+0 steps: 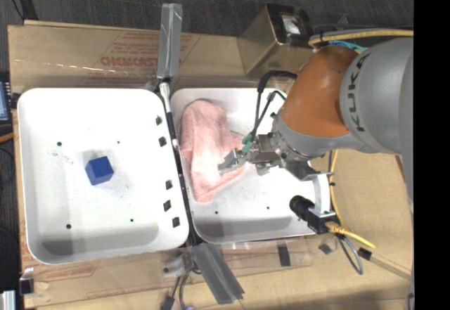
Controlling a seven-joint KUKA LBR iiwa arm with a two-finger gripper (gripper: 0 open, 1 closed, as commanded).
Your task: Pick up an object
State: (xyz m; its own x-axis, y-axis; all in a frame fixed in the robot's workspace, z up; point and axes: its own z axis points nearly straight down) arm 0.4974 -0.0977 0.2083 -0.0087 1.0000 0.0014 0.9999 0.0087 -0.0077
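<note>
Your two-finger metal pincer [233, 159] sits low in the right white bin [239, 230], fingers closed on the edge of the crumpled pink cloth [203, 147] — the cloth spreads away to its left. Farther left — a small blue cube [99, 169].

The grey arm [373, 91] reaches in from the worktop's right edge, its orange band [320, 94] above the wrist. The wrist bends leftward and down, carrying the gripper [232, 159] low, its metal fingers [229, 156] pointing toward the worktop's left edge.
</note>
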